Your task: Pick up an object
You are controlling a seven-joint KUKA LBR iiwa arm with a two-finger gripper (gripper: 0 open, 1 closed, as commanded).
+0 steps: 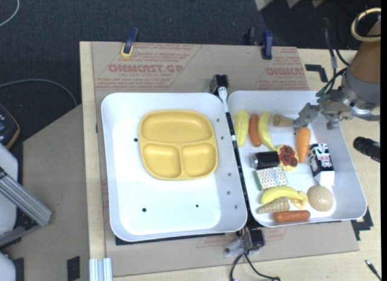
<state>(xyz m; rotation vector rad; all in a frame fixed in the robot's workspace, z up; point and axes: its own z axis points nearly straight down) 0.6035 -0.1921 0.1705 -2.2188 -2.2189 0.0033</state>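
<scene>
My pincer (320, 113) hangs over far right of the right bin (357, 180), fingers spread, nothing btwn them. Orange carrot (303, 145) lies just near side of it, prob the target. Toy food all crowded in this bin; yellow tray (178, 144) alone in left bin (121, 171).

We see the gripper (319, 112) over the right bin's (357, 180) far edge, just above a carrot (303, 145). The bin's near edge carries a banana (283, 194), a cone (275, 205), a sausage (291, 216) and a ball (320, 197). A yellow tray (178, 143) sits toward the left bin's (121, 171) far edge.
</scene>
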